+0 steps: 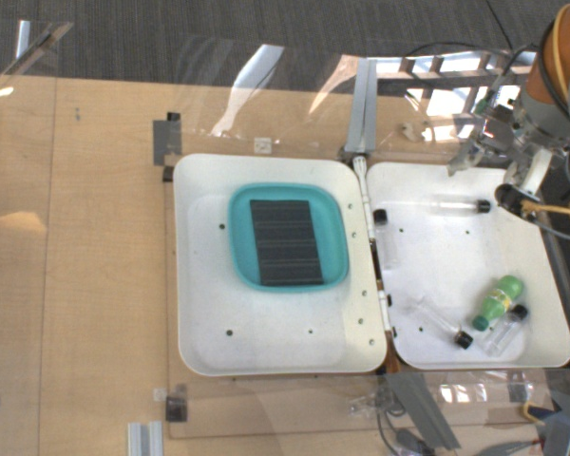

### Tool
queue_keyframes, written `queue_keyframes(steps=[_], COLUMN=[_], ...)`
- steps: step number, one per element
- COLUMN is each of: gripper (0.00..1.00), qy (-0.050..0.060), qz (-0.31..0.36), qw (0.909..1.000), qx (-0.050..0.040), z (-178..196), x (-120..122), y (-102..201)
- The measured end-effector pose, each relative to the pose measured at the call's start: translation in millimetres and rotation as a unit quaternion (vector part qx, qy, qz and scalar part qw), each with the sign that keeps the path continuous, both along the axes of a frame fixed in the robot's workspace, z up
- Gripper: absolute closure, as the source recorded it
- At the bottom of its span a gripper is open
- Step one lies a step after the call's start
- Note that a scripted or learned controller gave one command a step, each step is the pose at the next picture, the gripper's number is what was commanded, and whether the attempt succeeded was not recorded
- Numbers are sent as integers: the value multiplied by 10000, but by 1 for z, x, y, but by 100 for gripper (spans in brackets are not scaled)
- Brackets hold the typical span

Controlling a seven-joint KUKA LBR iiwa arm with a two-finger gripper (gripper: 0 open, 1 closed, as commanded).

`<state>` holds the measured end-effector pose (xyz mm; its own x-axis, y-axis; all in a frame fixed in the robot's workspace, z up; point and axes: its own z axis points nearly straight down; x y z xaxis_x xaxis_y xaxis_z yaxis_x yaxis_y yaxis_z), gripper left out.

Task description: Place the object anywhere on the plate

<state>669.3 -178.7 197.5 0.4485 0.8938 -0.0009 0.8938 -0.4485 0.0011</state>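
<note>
A teal plate [239, 245] lies in the left bin [209, 335]. A dark grey ribbed rectangular pad [286, 242] rests flat on the plate's middle. My gripper [515, 171] hangs at the far right corner of the right bin [427, 264], well away from the plate. Nothing shows in its grasp. Its tip is cluttered by cables and a black round part.
The right bin holds a green bottle [497, 302] near its front right, a clear tube with a black cap [444, 324] beside it, another clear tube [453, 204] near the back, and a small black piece [380, 218] by the divider. Clear panels stand behind the bins.
</note>
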Motion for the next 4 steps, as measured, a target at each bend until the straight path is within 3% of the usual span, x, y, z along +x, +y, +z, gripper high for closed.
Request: queue_keyframes(steps=[2,3,4], gripper=[0,0,0], qy=[-15,-19,-29], qz=[285,202,-499], qw=[9996,9998,9987], qx=[5,3,-1], z=[-69,-49,190], x=[-25,-76,-64], y=[24,26,12])
